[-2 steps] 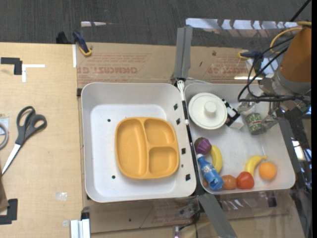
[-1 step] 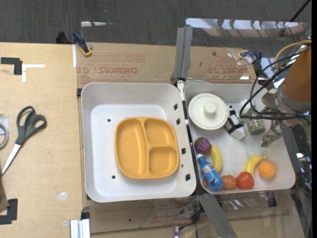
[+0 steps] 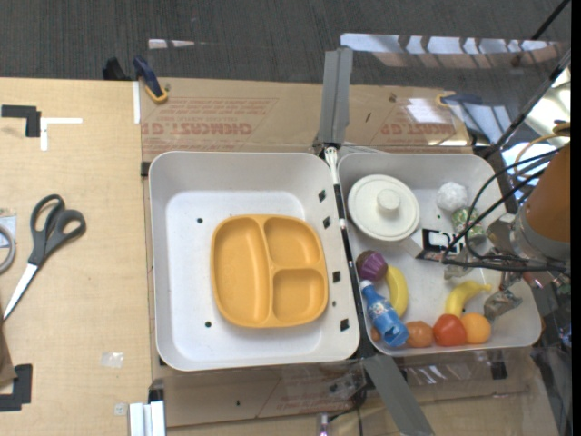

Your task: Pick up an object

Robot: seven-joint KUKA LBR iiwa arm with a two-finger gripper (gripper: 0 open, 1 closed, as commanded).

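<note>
The right bin (image 3: 413, 163) holds a round white lid (image 3: 384, 207), a crumpled white ball (image 3: 451, 195), a purple fruit (image 3: 370, 264), a banana (image 3: 397, 290), a blue bottle (image 3: 383, 315), a small orange fruit (image 3: 418, 333), a red tomato (image 3: 449, 330), an orange (image 3: 476, 327) and a second yellow banana (image 3: 463, 294). My gripper (image 3: 490, 278) hangs low over the right side of this bin, just above the second banana and the orange. Nothing is visibly held in it. The arm's orange band (image 3: 550, 209) is at the right edge.
The left bin (image 3: 172, 243) holds a yellow divided plate (image 3: 270, 270). Scissors (image 3: 45, 234) lie on the bench to the far left. A blue and yellow clamp (image 3: 150, 80) sits behind the left bin. Black cables (image 3: 495, 189) cross above the right bin's far corner.
</note>
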